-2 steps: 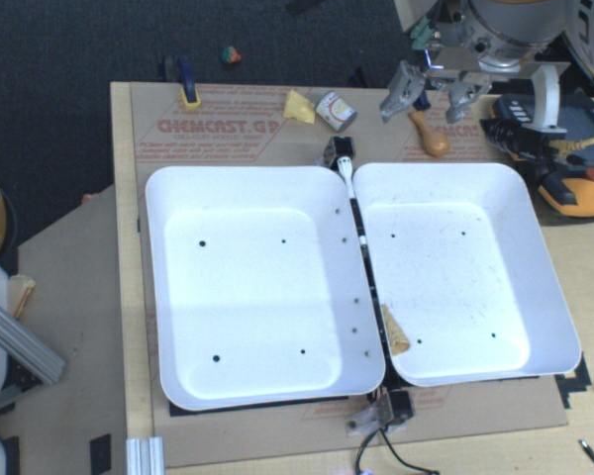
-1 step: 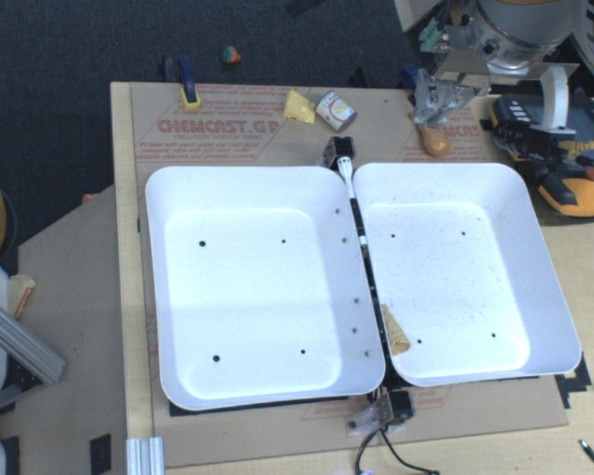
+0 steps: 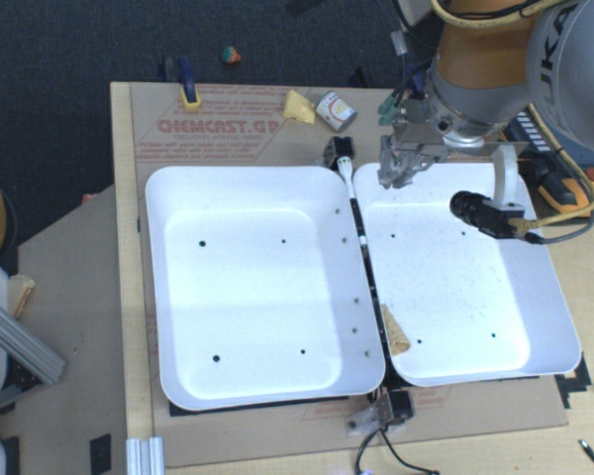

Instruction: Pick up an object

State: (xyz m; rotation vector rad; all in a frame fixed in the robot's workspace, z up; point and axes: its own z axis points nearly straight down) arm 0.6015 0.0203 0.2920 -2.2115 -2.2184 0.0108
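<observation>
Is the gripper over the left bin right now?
No, the gripper hangs at the far edge of the right bin, beyond the divider from the left bin.

Bright even overhead light, soft shadows, slight blur.

A small tan scrap (image 3: 395,332) lies flat, well below and clear of the jaws, on the inner rim of the right bin (image 3: 535,359) beside the divider.
</observation>
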